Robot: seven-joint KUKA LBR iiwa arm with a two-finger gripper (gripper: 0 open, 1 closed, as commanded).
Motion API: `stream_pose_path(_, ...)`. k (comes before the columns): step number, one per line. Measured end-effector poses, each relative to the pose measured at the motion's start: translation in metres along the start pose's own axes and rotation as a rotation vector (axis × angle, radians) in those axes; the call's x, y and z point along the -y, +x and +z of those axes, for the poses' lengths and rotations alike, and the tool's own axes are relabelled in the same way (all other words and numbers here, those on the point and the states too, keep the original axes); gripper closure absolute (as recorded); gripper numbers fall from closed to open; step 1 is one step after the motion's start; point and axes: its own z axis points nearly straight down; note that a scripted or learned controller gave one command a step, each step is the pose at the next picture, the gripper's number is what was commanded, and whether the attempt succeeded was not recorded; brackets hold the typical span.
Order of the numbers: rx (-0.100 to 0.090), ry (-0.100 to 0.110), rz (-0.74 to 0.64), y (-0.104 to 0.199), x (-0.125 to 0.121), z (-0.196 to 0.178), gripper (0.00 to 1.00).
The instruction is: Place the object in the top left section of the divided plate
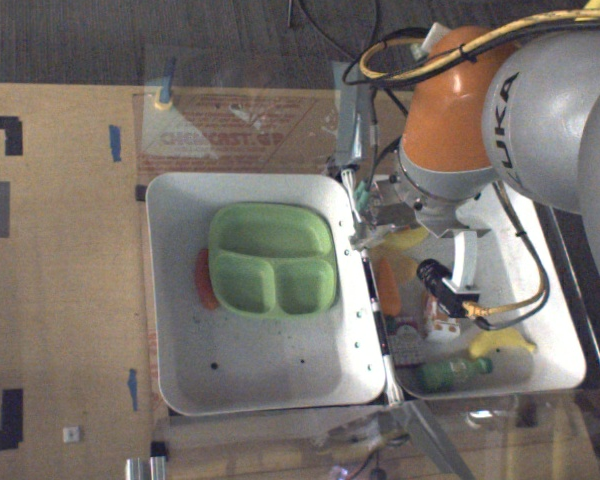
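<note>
White bins (180, 368); carrot (388, 286) below arm (450, 138).

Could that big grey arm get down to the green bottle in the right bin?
Probably yes. The green bottle lies uncovered near the right bin's front edge, beside a yellow item, with nothing above it; the arm hangs nearby.

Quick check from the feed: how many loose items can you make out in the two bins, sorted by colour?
Green: 2, the divided plate in the left bin and a bottle in the right bin.
Yellow: 2, one piece by the bottle and one under the arm.
Orange-red: 2, one item at the plate's left edge and one in the right bin.
Total: 6 clearly visible; other items under the arm are too cluttered to tell.
</note>
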Motion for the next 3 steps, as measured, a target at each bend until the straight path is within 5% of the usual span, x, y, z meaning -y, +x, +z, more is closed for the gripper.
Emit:
stream_pose_path(1, -0.002, 0.001, -0.211, -0.065, 0.039, 0.011, 1.00)
stream_pose_path(2, 0.001, -0.004, -0.070, -0.094, -0.053, 0.008, 1.00)
stream_pose_path(3, 0.002, -0.004, -0.056, -0.153, -0.017, -0.027, 1.00)
